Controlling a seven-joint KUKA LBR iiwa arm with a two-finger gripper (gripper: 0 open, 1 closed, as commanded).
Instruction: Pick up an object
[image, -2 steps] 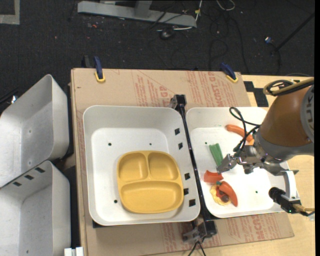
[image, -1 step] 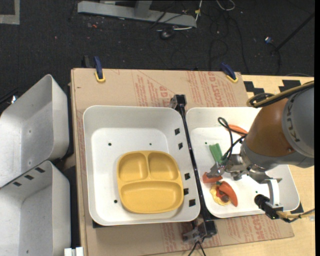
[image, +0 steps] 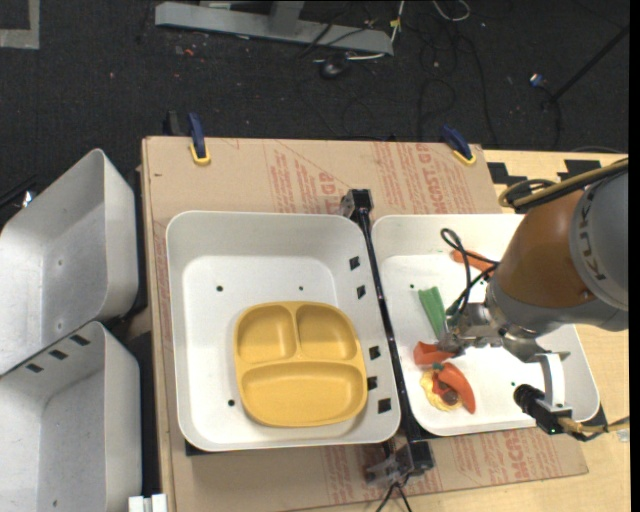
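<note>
Progress: we judge the pick not yet done | gripper (image: 462, 338) low in the right bin (image: 400, 240), lower right of frame, over the red pieces (image: 448, 378) beside the green strip (image: 432, 308) | fingers: we cannot tell | yellow divided plate (image: 298, 363) in the left bin (image: 190, 300).

Single fixed camera, mounted above the bench (image: 300, 175) and looking down at a slant. The left bin (image: 190, 300) and right bin (image: 410, 235) lie mid-frame at moderate range; the arm (image: 560, 260) enters from the right.
</note>
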